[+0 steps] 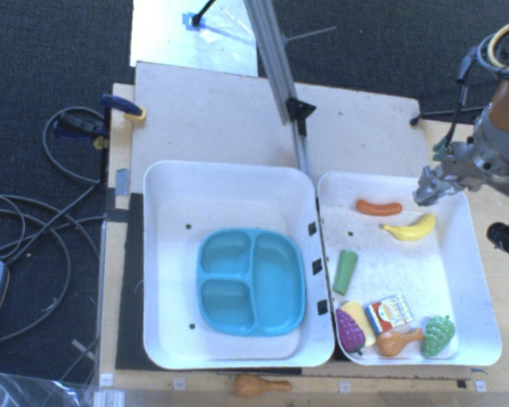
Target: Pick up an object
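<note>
My gripper (428, 191) hangs over the far edge of the right bin (461, 250), just above and right of an orange sausage (379, 208) and a yellow banana (410, 228). Nothing is visible between its tips. Lower in that bin lie a green cucumber piece (346, 271), purple grapes (349, 329), a small snack box (388, 313), a brown drumstick (396, 342) and green grapes (438, 334).
The left bin (169, 235) holds a blue divided plate (251, 282). Another drumstick (260, 385) lies on the bench in front of the bins. A slanted metal pole (279, 60) crosses above the bins' divider. Cables lie on the floor at left.
</note>
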You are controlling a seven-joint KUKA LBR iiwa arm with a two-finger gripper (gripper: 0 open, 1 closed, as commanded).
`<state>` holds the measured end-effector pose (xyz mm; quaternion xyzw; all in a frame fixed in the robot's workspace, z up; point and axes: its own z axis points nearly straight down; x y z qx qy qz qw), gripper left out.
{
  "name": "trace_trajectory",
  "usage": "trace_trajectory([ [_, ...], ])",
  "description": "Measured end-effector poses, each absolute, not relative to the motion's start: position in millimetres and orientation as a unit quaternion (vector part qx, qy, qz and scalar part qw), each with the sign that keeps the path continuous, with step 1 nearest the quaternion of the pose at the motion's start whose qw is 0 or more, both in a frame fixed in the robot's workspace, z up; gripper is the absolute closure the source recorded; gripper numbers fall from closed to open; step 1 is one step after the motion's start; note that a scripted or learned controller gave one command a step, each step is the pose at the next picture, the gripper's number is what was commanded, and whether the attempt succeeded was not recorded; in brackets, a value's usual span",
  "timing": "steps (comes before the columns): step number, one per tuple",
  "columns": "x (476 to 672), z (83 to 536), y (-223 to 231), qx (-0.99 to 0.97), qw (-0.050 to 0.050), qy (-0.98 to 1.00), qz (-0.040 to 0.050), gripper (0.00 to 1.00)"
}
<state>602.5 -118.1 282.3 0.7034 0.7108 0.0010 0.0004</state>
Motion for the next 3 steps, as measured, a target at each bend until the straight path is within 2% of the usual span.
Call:
trace_trajectory([
  [3, 613.0, 259, 49, 0.703, 0.0, 0.711, 0.0015, 1.0],
])
